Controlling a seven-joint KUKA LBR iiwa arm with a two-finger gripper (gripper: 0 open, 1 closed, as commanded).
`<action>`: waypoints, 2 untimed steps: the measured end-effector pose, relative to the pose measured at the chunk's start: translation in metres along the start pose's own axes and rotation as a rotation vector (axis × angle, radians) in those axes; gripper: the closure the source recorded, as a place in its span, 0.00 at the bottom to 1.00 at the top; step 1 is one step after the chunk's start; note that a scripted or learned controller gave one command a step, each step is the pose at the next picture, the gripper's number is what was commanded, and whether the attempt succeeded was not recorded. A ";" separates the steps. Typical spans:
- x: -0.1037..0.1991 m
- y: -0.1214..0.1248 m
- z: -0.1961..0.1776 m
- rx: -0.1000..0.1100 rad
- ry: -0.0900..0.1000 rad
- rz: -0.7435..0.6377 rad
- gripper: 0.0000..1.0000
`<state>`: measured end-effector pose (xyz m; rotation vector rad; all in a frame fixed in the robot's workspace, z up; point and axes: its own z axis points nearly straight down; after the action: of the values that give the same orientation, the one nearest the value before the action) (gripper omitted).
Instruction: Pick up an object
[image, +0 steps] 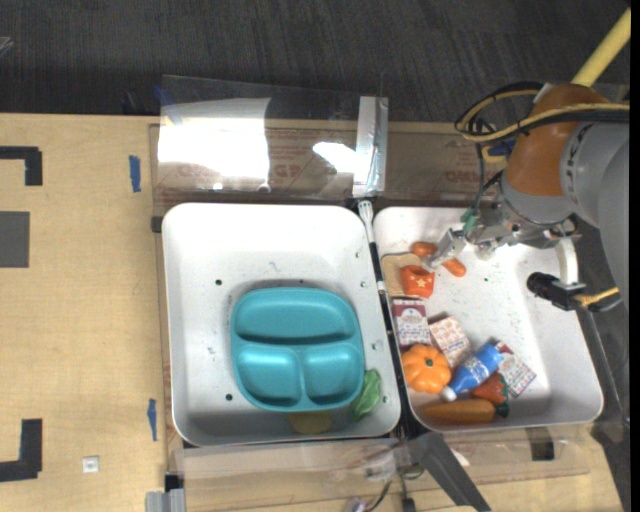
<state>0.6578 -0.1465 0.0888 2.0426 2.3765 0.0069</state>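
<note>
The gripper (445, 252) hangs over the right bin (560, 400), just above a small orange carrot-like toy (452, 267); whether its jaws are open I cannot tell. Toys crowd close here, so a descent slightly off could nudge the carrot aside or pinch nothing.

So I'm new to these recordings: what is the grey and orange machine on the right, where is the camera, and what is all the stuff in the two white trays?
The grey and orange machine is a robot arm reaching in from the right. Its tip is a gripper, a small two-finger claw, low over the back of the right bin. I cannot tell whether it is open or holding anything. The one camera is fixed above the bench, looking down at a slant. The left bin holds a teal divided tray with something green at its corner. The right bin holds toy groceries: a pumpkin, a blue bottle, small boxes, a carrot and orange pieces near the gripper. The job is to pick one up.
</note>
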 end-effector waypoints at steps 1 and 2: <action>0.001 -0.001 -0.009 0.006 0.001 -0.003 1.00; 0.073 0.015 -0.102 -0.004 0.002 -0.048 1.00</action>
<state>0.6608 -0.0715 0.1908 1.9847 2.4237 0.0134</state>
